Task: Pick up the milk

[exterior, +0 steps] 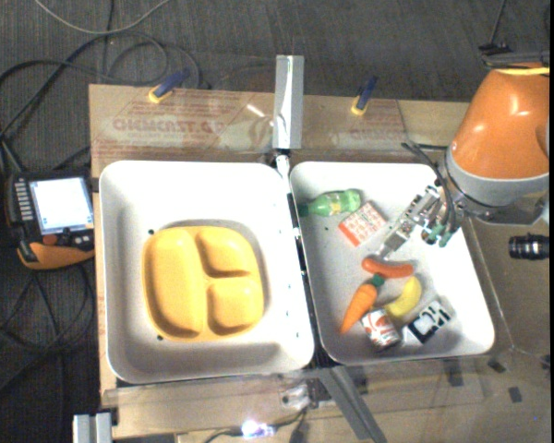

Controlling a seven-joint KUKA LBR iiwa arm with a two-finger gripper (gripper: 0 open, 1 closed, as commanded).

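Observation:
The milk (430,321), a small black-and-white carton, lies on its side in the front right corner of the right bin (471,289). My gripper (394,238) hangs over the middle of that bin, pointing down and to the left from the orange-banded wrist (503,127). Its tip is just above a red sausage (388,267) and beside a red-and-white packet (362,221). The milk is well apart from it, toward the front right. Nothing shows held in the gripper.
The right bin also holds a green bottle (332,202), a carrot (358,305), a banana (405,295) and a can (381,329) that crowd the milk's left side. A yellow divided tray (206,280) sits in the left bin (120,247).

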